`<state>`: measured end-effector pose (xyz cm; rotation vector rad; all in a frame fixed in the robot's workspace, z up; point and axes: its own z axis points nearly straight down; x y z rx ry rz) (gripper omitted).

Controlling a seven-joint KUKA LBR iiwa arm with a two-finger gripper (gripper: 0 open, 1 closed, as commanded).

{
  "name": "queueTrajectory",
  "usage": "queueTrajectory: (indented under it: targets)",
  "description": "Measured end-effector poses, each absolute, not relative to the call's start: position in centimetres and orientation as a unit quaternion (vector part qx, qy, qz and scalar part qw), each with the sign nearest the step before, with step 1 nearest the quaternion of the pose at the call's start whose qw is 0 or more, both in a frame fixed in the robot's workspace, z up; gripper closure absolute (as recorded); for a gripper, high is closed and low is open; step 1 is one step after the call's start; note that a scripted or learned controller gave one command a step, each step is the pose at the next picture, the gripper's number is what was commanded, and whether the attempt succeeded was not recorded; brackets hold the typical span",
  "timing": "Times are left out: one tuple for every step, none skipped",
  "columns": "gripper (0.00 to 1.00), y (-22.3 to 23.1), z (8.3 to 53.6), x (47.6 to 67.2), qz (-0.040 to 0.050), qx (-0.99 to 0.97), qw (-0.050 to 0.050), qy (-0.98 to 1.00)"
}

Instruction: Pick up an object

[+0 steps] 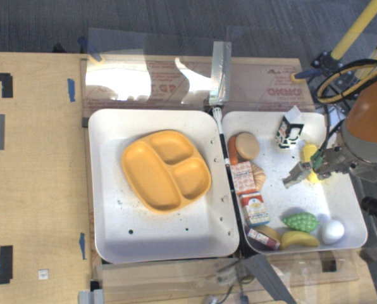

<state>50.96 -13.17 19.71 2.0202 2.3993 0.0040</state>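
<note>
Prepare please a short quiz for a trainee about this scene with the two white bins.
1. True or false: the orange plastic plate with three compartments lies in the left white bin.
2. Which item lies at the near right corner of the right white bin? A) the white round ball B) the small black-and-white carton C) the green knobbly toy
3. Fill in: the two-finger gripper hangs above the ____ bin.

Key: 1 true; 2 A; 3 right.
</note>
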Motion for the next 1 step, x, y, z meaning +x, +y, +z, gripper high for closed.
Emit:
queueTrajectory:
  targets:
    - [0.00,-12.56,8.97,58.87,0.0026,0.654,0.005,0.756]
